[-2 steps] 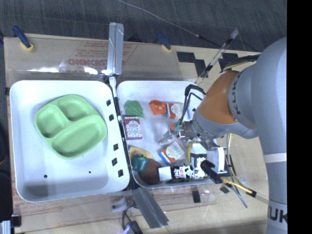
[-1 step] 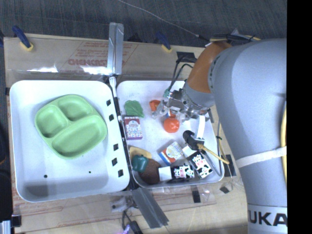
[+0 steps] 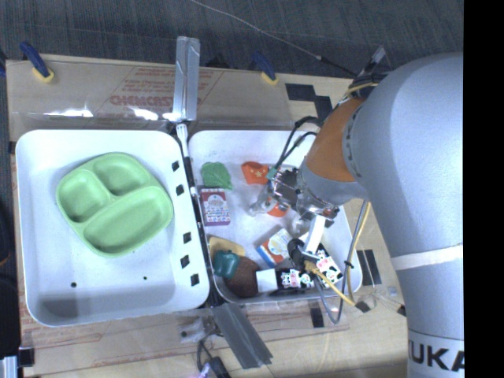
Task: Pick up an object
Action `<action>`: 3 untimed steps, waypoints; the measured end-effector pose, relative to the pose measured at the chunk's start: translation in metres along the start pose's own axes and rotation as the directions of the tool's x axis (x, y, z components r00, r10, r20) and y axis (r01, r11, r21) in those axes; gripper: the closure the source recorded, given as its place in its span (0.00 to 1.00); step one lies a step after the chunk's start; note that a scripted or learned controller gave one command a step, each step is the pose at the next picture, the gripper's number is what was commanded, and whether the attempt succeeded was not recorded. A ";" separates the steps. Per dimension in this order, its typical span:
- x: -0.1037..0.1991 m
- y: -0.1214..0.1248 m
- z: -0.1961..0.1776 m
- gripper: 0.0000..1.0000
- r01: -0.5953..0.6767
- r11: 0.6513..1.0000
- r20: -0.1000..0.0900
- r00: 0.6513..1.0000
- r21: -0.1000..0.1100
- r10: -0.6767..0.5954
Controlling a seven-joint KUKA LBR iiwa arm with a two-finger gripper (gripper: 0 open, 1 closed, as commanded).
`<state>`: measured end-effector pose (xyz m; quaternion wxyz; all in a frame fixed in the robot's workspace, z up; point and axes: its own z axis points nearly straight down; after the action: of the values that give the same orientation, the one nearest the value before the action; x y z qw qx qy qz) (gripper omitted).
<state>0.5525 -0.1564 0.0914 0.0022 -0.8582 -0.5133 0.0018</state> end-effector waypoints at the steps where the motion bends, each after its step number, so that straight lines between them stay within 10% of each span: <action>1: 0.024 -0.027 0.001 0.00 -0.078 0.997 0.000 0.997 0.000 0.078; 2: 0.063 0.020 0.000 0.00 -0.255 0.967 -0.001 0.967 -0.001 0.255; 3: -0.008 -0.017 -0.001 0.00 -0.408 0.913 -0.007 0.913 -0.003 0.408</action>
<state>0.5335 -0.1549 0.0923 0.0017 -0.9464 -0.3229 -0.0013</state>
